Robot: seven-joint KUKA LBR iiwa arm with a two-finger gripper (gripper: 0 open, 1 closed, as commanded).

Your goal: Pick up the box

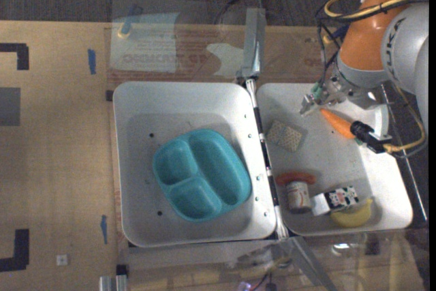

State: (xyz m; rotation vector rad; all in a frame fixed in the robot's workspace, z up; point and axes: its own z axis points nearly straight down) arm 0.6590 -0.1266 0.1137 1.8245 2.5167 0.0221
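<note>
hovering gripper (312,104) over right bin (402,215), finger state unclear; box (340,199) partly hiding banana (354,216).

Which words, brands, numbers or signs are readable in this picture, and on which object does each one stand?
"KUKA": partly readable on the grey arm, at the picture's right edge.
Printed line on the clear sheet above the left bin: too blurred to read.
Black-and-white pattern on the small box in the right bin: no letters readable.
</note>
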